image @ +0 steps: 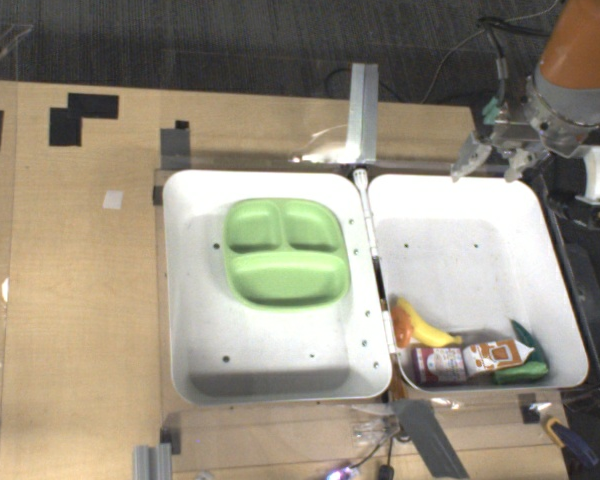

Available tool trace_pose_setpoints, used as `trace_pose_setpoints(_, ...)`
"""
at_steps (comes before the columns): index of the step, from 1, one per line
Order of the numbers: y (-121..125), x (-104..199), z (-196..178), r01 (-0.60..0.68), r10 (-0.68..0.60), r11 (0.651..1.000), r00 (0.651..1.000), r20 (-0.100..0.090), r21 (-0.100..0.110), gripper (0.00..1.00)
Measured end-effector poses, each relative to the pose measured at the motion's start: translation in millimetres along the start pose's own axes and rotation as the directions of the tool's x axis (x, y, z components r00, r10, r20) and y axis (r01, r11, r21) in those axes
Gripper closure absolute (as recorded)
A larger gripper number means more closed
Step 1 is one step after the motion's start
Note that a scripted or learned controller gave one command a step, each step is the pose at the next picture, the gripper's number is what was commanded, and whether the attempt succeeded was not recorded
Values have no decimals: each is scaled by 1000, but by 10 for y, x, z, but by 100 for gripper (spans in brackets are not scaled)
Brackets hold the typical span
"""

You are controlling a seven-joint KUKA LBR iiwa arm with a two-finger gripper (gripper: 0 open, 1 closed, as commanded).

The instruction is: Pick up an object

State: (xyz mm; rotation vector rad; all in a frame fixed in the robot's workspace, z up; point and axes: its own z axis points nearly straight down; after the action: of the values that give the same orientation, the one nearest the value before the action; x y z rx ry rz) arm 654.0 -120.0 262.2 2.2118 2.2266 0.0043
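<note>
End effector point(492, 164) above right bin's point(480, 218) far rim

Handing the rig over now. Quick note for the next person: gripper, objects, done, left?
Gripper: fingers apart, nothing between them, above the far edge of the right bin.
Objects: banana, carton and green item clustered in the right bin's near corner, carton touching both others. Green divided plate sits in the left bin.
Done: nothing picked.
Left: bring the gripper across to the near corner, close on one item, lift. The tight cluster against the wall may make a clean grasp hard.
</note>
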Motion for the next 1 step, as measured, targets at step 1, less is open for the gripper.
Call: trace_pose_setpoints(1,-27,-616,582,328,-328,945,945,1,-1,0)
